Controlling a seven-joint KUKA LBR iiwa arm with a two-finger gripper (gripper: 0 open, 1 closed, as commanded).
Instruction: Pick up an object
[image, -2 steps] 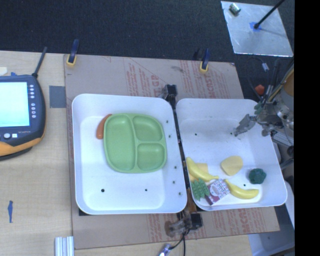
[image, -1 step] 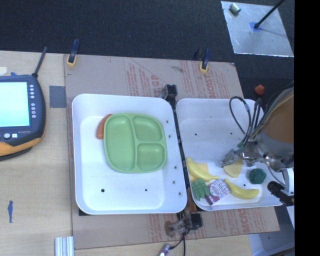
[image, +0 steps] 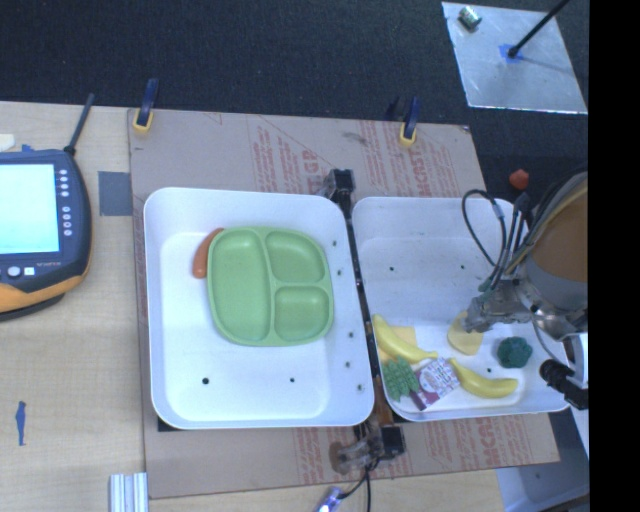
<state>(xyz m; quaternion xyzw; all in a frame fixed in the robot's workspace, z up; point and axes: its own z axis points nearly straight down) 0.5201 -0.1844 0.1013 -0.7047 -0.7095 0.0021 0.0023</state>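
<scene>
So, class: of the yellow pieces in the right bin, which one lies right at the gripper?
The pale yellow piece sits right at the gripper. The banana by the bin's front edge and the yellow piece near the divider lie farther away.

I see a pale green divided plate in the white left bin, an orange-red piece at the plate's left edge, and right of it yellow bananas, a dark green lump.

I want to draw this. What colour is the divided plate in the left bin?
Light green. The divided plate shows clearly in the camera view.
</scene>
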